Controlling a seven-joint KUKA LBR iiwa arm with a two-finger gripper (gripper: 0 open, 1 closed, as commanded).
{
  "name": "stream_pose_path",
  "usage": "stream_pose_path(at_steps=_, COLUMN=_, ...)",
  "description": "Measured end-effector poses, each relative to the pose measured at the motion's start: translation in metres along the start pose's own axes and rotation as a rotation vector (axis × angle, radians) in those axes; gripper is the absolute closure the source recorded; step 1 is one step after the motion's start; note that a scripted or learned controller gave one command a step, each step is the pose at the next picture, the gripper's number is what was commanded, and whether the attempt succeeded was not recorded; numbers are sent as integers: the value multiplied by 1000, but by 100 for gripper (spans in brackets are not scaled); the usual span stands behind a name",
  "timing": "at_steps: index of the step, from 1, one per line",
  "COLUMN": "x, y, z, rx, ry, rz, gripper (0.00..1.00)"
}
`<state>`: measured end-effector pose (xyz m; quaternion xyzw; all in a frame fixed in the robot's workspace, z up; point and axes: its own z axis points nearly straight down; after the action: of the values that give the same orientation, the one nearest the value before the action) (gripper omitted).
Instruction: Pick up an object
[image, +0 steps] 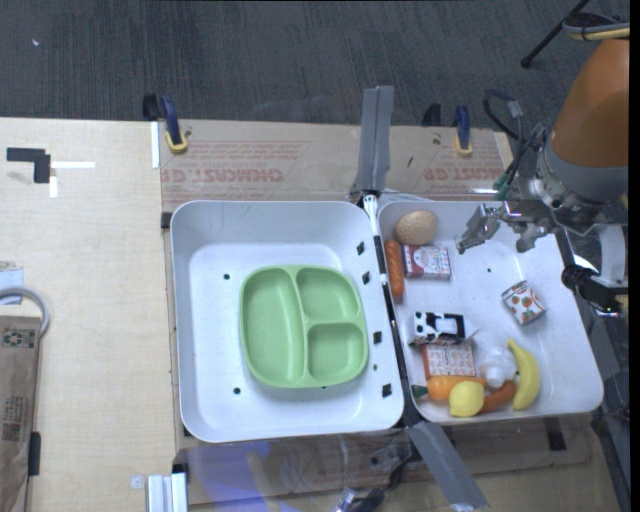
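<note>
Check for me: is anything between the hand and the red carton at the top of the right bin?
Nothing visible does. The hand hangs over bare bin floor at the top of the right bin, and the red carton lies to its left across open floor. The brown egg-shaped thing sits just above the carton, beside the path.

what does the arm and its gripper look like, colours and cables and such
The arm is a rounded grey body with a broad orange band above the wrist. Dark cables loop beside it near the wrist. The gripper is a silver-grey metal assembly with slim fingers and some small dark parts; a tiny green spot shows near its mount.
</note>
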<state>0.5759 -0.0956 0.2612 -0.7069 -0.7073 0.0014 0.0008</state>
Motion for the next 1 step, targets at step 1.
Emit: stream_pose_path(at_steps=1, x=-93, y=-11, z=97, rx=1, ry=1, rz=112, gripper=0)
